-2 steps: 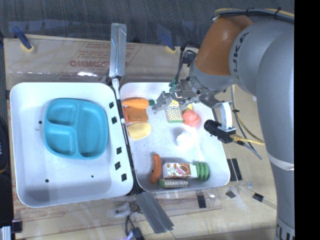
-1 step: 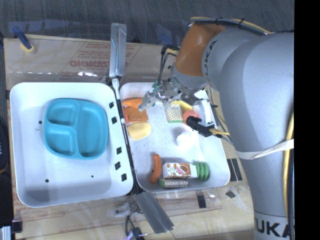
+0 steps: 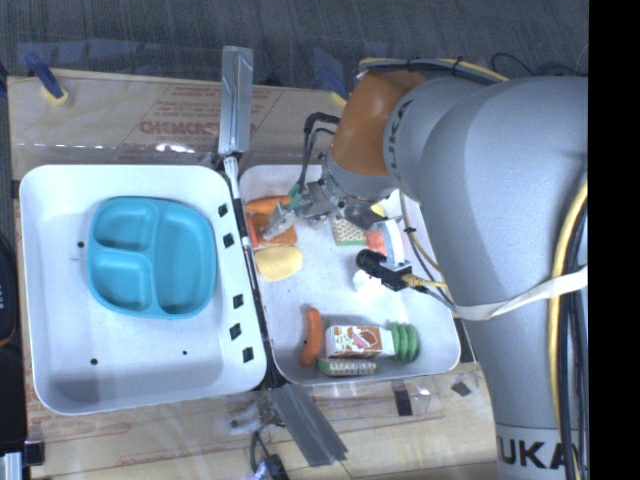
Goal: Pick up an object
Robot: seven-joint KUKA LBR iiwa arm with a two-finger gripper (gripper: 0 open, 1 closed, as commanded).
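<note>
Along the right bin's (image 3: pixel 432 353) near edge lie a sausage (image 3: pixel 312 335), a small carton (image 3: pixel 354 341) and a green ridged piece (image 3: pixel 404 341), close together. Farther in, by its left wall, sits a yellow lump (image 3: pixel 278 262), with an orange object (image 3: pixel 270 219) just beyond it near the far-left corner. The hand (image 3: pixel 298 206) is down at that orange object (grip state: cannot tell). The left bin (image 3: pixel 60 358) holds a blue divided plate (image 3: pixel 152 256).

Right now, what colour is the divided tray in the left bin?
Light blue, a turquoise shade. The divided tray shows best in the overhead camera view, lying in the white left bin.
</note>
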